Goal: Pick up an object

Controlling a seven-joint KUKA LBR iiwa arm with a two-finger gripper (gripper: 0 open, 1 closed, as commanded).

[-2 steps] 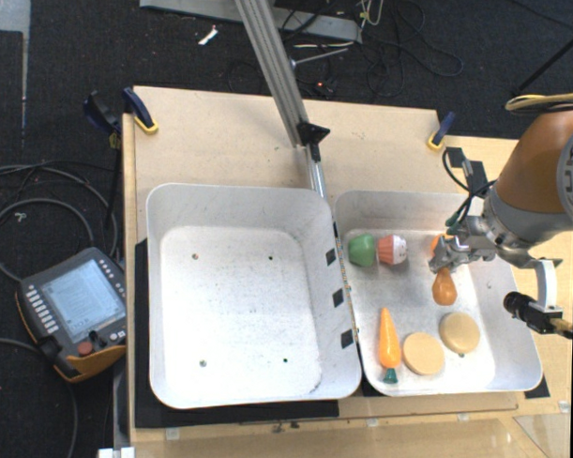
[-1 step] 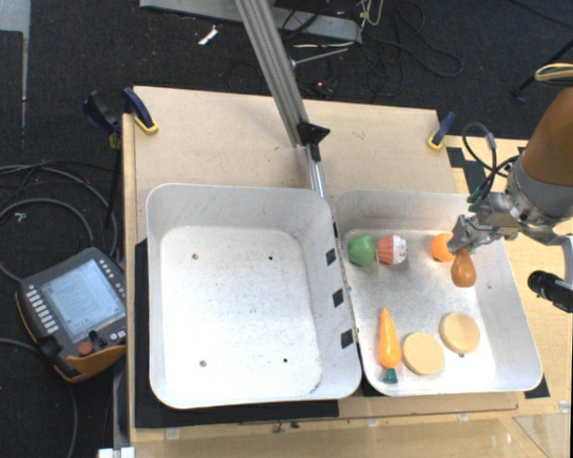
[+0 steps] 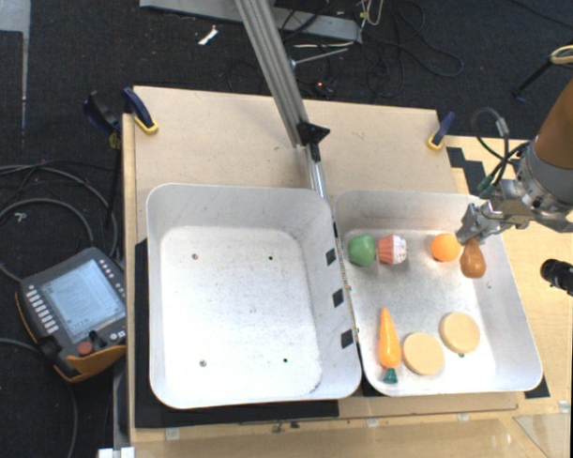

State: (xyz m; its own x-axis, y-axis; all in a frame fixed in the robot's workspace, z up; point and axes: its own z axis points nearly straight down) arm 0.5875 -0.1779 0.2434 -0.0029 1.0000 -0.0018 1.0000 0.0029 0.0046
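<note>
Two shallow white bins are seen side by side on a wooden bench [image 3: 233, 142], viewed from above at a slant. The gripper [image 3: 476, 230] of the grey arm [image 3: 551, 172] is positioned over the far right corner of the right bin [image 3: 507, 372], just above a brown pear-shaped object [image 3: 473, 262] and beside an orange ball [image 3: 444, 248]; whether anything is grasped, or how the gripper is set, cannot be told from this angle. Near the far left corner of the same bin, a green object [image 3: 362, 250] is found touching a pink-and-white cupcake-like toy [image 3: 392, 250]. Along the near edge, a toy carrot [image 3: 388, 341] lies beside two pale round discs [image 3: 424, 354], one [image 3: 459, 333] set closer to the right edge. The left bin [image 3: 175, 210] is marked by a few dark specks. A metal pole [image 3: 278, 68] is fixed at the far edge of the bench, and a handheld control pendant [image 3: 72, 310] rests on the dark floor to the left.
</note>
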